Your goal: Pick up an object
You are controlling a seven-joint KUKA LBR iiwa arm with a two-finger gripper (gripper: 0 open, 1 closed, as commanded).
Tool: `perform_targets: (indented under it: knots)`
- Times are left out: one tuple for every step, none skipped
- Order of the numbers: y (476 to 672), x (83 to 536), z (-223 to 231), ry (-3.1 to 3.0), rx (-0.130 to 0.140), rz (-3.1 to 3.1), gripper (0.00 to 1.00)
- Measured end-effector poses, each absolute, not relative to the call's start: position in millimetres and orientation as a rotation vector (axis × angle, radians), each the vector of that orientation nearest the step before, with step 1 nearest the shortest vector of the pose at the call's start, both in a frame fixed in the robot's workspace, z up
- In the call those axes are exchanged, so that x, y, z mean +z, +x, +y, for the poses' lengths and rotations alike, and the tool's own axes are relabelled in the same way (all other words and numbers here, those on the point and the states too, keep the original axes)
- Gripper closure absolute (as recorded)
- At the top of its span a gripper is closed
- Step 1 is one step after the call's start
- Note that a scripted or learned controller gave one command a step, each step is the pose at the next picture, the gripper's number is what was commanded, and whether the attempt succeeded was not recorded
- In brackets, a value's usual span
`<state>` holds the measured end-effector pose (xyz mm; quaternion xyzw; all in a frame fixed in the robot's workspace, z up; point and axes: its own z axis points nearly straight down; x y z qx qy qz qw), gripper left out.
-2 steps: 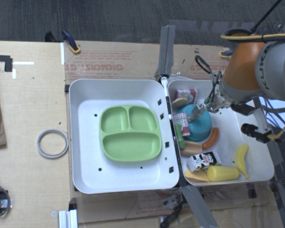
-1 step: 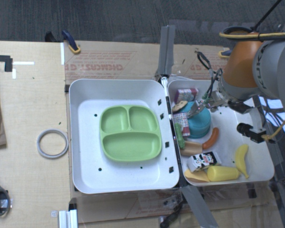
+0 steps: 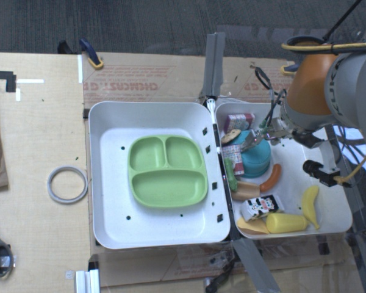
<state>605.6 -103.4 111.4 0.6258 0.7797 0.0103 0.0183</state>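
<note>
White plastic bins, two, side by side on a pale wood surface (image 3: 36,145). Left bin (image 3: 104,182): one green divided plate (image 3: 168,171) at centre, bare floor all round it. Right bin (image 3: 335,215): crowded along its left wall; blue cup (image 3: 256,159), sausage (image 3: 270,177), banana (image 3: 310,205), yellow bottle (image 3: 285,223), black-and-white carton (image 3: 259,207); open floor toward the right rim. Gripper (image 3: 259,136) sits over the blue cup; open or closed, cannot tell. Grey ring (image 3: 68,184) lies left of the bins. Dark carpet beyond.

two white bins (image 3: 104,182), one green plate (image 3: 168,171), one banana (image 3: 310,205), one sausage (image 3: 270,177)
</note>
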Motion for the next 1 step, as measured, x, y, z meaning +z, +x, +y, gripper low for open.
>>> perform_targets:
  knots:
    - [597.9,111.8,-102.6,1.878,0.031,2.465,0.0]
